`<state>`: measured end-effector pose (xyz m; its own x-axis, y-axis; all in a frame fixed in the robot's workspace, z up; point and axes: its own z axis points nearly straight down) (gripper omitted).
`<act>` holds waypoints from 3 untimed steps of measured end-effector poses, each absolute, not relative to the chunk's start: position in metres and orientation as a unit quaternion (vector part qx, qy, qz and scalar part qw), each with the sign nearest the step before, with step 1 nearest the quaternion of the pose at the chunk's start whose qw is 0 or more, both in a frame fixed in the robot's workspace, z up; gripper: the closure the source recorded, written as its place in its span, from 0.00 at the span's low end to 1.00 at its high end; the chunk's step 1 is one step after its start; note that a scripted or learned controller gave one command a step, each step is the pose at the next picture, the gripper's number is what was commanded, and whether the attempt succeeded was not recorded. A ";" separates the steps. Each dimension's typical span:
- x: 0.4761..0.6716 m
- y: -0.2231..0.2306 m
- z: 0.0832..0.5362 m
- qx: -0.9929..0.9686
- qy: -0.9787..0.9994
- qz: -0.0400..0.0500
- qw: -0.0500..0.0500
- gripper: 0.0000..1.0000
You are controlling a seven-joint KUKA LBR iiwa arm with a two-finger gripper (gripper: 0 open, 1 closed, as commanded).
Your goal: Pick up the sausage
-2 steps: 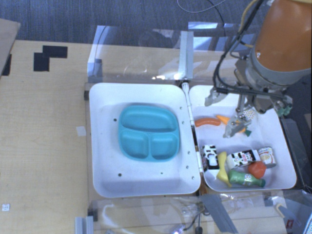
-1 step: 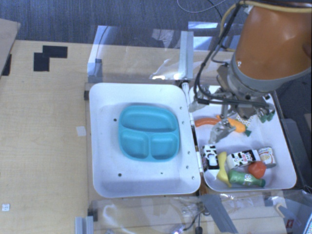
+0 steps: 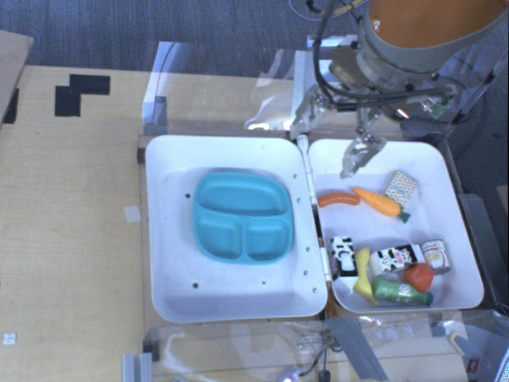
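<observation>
Where the arm (image 3: 413, 22) looms, hand (image 3: 334, 138) fingers look blurred.

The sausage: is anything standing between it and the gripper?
Nothing visible does. The gripper hangs above the right bin's back part, and the sausage lies uncovered just in front of it. The carrot lies at the sausage's right end, not over it.

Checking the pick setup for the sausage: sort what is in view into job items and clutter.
For the job:
sausage
gripper

Lying about:
carrot
blue divided plate
banana
tomato
green bottle
can
patterned packet
</observation>
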<state>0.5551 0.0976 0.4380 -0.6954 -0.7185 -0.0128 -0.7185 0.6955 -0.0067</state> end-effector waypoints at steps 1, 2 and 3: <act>0.541 0.091 0.272 -0.455 0.891 0.000 0.004 0.00; 0.544 0.093 0.285 -0.455 0.891 -0.001 0.011 1.00; 0.599 0.048 0.376 -0.453 0.891 -0.001 0.007 1.00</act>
